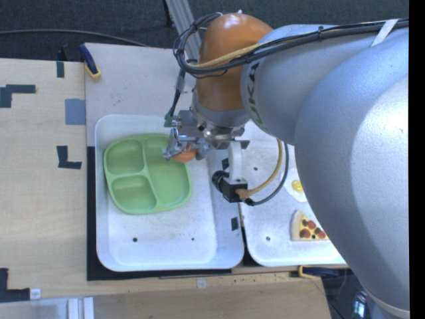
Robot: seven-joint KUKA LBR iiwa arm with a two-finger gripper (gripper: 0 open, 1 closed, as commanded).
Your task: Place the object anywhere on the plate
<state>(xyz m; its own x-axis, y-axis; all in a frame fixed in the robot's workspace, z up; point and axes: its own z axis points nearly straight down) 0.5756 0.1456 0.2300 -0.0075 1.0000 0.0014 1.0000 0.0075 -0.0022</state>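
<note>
A: Where is the object?

B: An orange object (pixel 186 153) sits at the gripper (pixel 180 150), over the right edge of the green plate (pixel 146 175), in the left bin (pixel 159 248).

A: Is it pinched?

B: I cannot tell; the wrist hides the grip.

A: The risk?

B: So near the plate's rim, a release could let it roll off into the bin, I judge. A pizza slice (pixel 306 227) lies well right of the plate.

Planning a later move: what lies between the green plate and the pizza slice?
In the camera view, the arm's end effector and the bins' adjoining rims lie between plate and pizza slice.
</note>
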